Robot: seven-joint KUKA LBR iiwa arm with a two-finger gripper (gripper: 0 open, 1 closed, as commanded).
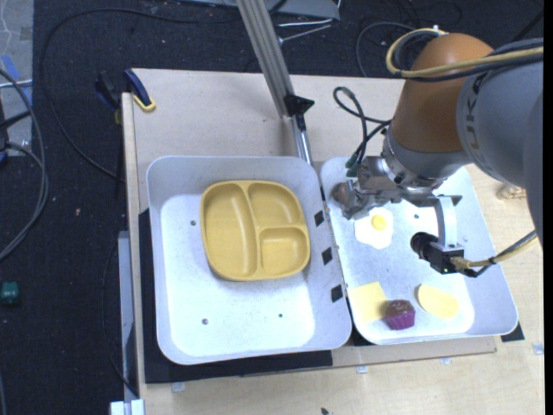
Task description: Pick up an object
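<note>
Two white bins sit side by side on the bench. Nearest the camera, along the front of the right bin (pixel 492 314), lie three small items in a row: one pale yellow square block (pixel 366 301), one purple, berry-like piece (pixel 399 314) touching the block's right corner, and one yellow oval slice (pixel 438 301) a little to the right of it. That makes three pieces at the front of this bin.

Farther back in the same bin lies one toy fried egg (pixel 376 229), white with a yellow yolk, apart from the front row. A black fitting on a cable (pixel 429 251) hangs over the bin floor just right of the egg.

The left bin (pixel 173 318) holds one yellow divided plate (pixel 255 229) with three compartments, resting around the bin's middle.

The gripper (pixel 352 199) is low over the back left corner of the right bin, just behind the egg and close to the wall between the bins. Whether it is open or closed cannot be told, nor whether it touches the egg. Above it rises the grey arm with its orange band (pixel 441 89), reaching in from the right.

At the far side, one metal pole (pixel 268 50) slants across the bench top.
</note>
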